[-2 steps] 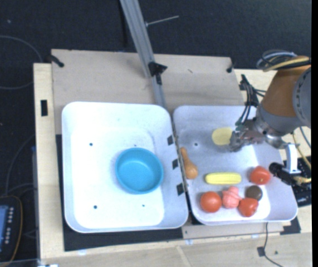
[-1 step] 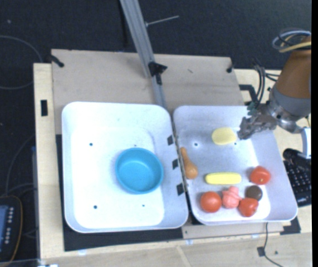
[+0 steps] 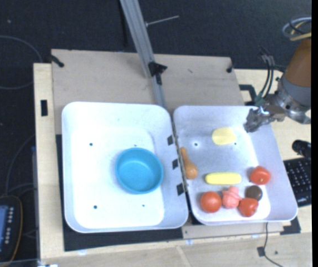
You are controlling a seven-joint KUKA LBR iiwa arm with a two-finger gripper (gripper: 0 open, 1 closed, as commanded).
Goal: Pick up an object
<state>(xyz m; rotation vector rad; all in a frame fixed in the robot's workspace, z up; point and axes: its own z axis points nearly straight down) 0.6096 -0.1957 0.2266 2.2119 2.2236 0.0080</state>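
Observation:
The right bin (image 3: 203, 121) holds several small items. A pale yellow lump (image 3: 224, 136) lies near its middle, a yellow bar (image 3: 223, 178) below it, and an orange-brown piece (image 3: 189, 164) by the left wall. Red pieces (image 3: 210, 201) (image 3: 260, 175) (image 3: 248, 206), a pink piece (image 3: 232, 196) and a dark brown one (image 3: 253, 192) crowd the front right. My gripper (image 3: 253, 119) hangs over the bin's upper right rim, up and to the right of the pale yellow lump, with nothing seen between its tips.
A blue bowl (image 3: 139, 169) sits in the left bin (image 3: 92, 132). A grey metal rail (image 3: 139, 32) slants down from the top toward the gap between the bins. A black keyboard (image 3: 299, 179) lies off the bench's right side.

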